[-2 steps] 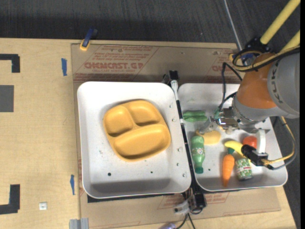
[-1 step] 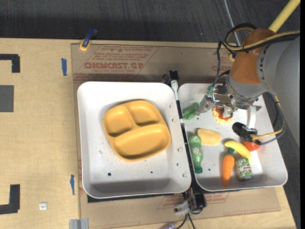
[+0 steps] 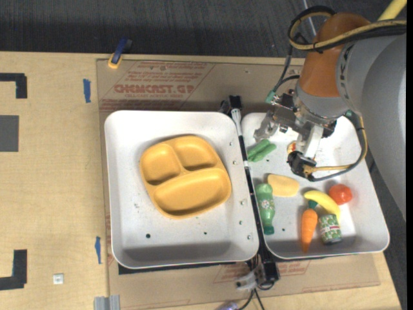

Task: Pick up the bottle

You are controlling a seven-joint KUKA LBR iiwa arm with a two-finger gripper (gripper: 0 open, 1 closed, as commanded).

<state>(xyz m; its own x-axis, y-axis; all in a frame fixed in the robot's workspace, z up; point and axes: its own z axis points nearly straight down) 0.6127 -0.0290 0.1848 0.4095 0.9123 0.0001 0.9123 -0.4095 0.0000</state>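
Beside the divider, slim green plastic bottle [image 3: 265, 206]

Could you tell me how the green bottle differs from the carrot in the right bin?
The green bottle is green with a patterned label; the carrot is plain orange with a green top. The bottle lies against the right bin's left wall; the carrot lies nearer the middle, beside a small can. Both lie flat, lengthwise.
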